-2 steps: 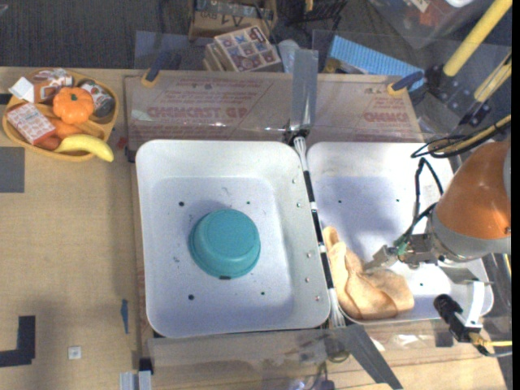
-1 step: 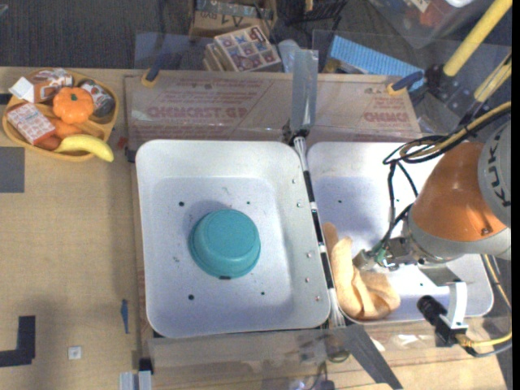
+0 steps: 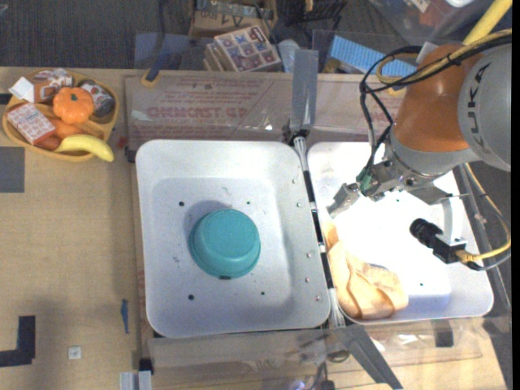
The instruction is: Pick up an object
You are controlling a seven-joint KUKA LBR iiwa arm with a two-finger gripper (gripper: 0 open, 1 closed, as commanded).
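Overhead view of the desk (image 3: 65, 242) with two shallow white bins side by side. The left bin (image 3: 162, 177) holds an upturned teal bowl (image 3: 225, 243) near its middle; the right bin (image 3: 471, 299) holds a pale orange, crumpled soft object (image 3: 370, 289) lying against its near left corner. The arm (image 3: 455, 96) reaches in from the right, and its gripper (image 3: 345, 199) hangs over the upper left part of the right bin, close to the divider between the bins.

Progress — by the look of it, the pick is not yet made: nothing shows between the fingers, and both candidate objects rest on their bin floors. Whether the fingers are spread or pressed together cannot be told at this size and angle.

Relation to the fingers — the soft object lies nearest, below the gripper in the view and apart from it; the bowl sits farther off, across the divider. Approach, closing and lifting all appear to remain.
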